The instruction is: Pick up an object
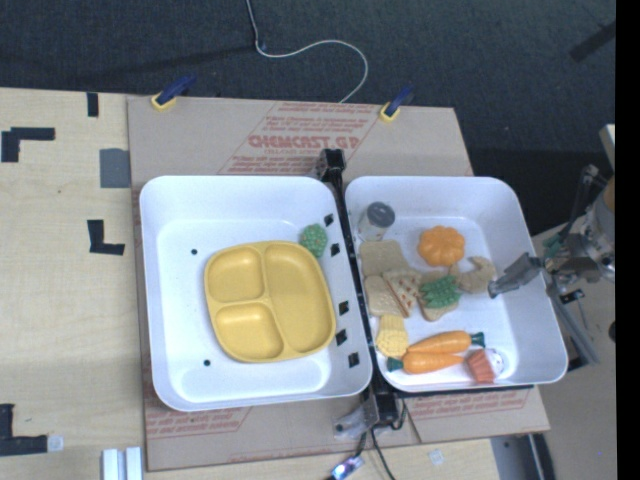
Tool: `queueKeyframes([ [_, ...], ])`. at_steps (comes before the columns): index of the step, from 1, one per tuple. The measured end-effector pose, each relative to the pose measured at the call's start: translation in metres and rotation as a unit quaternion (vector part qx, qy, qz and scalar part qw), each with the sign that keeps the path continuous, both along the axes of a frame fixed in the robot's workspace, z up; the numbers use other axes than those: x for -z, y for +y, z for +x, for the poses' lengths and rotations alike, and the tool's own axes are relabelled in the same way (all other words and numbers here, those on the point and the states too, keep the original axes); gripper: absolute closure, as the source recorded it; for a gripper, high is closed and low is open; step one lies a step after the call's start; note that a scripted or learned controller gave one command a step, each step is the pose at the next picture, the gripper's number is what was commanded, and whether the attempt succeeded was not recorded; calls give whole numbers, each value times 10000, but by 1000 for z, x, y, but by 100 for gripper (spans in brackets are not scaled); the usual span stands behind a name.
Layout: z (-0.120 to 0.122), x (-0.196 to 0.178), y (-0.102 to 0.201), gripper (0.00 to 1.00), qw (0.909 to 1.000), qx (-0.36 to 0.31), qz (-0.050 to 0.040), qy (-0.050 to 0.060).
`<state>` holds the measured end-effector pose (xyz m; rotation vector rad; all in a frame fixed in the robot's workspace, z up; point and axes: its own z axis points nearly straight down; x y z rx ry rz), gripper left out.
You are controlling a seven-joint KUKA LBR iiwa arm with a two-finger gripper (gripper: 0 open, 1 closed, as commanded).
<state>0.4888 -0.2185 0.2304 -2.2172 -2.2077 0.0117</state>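
Gripper [503,279] low at right edge

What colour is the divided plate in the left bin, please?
Yellow; the divided plate shows clearly in the camera view.

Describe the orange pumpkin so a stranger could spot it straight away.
Look in the right bin, the one crowded with toy food. The pumpkin sits in its upper half, just above the broccoli. It is the only round, ribbed orange thing there; the carrot, also orange, is long and lies near the bin's bottom edge.
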Motion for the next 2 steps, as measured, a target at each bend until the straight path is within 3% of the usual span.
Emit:
queueKeyframes([
  [1,3,-7,1,0,10000,-25,-18,-62],
  [2,6,56,-2,0,10000,-23,-8,-36],
])
